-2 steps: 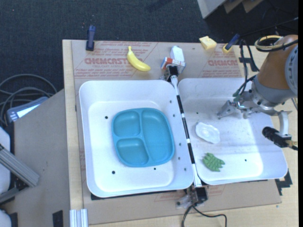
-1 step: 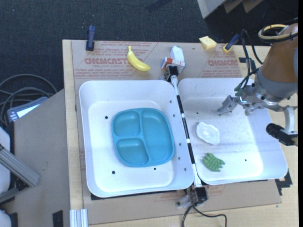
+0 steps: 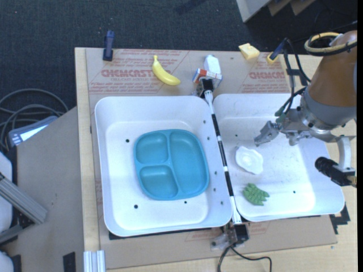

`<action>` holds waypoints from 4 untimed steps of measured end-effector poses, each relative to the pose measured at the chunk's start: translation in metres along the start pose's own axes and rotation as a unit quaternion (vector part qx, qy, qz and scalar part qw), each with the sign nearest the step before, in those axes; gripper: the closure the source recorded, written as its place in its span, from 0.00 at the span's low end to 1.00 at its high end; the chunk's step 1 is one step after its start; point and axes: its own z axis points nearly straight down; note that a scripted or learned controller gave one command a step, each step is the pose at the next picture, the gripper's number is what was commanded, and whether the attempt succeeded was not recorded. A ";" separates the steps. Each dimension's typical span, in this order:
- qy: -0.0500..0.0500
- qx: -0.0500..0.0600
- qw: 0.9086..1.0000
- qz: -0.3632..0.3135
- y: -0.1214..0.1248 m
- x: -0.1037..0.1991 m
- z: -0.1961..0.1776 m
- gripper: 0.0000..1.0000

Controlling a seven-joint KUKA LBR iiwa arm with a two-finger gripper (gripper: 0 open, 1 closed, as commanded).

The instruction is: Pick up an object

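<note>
The right bin (image 3: 295, 208) holds a white crumpled object (image 3: 249, 158) near its left middle and a small green leafy object (image 3: 256, 194) nearer the front. My gripper (image 3: 265, 135) hangs over the right bin, just above and to the right of the white object, and nothing shows in its grasp. In the left bin (image 3: 113, 152) lies a blue divided plate (image 3: 170, 164).
On the bench behind the bins lie a yellow banana (image 3: 165, 72), a blue clip (image 3: 108, 44), a white and red item (image 3: 209, 69) and a yellow block (image 3: 248, 51). The ridge where the two bins meet (image 3: 221, 152) runs front to back.
</note>
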 end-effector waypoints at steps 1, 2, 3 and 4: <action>0.000 0.000 1.000 0.000 -0.054 0.024 -0.025 0.00; 0.000 0.000 1.000 0.001 -0.058 0.032 0.002 0.00; 0.000 0.001 1.000 0.001 -0.053 0.034 0.017 0.00; -0.001 -0.001 1.000 0.000 -0.008 0.004 -0.028 0.00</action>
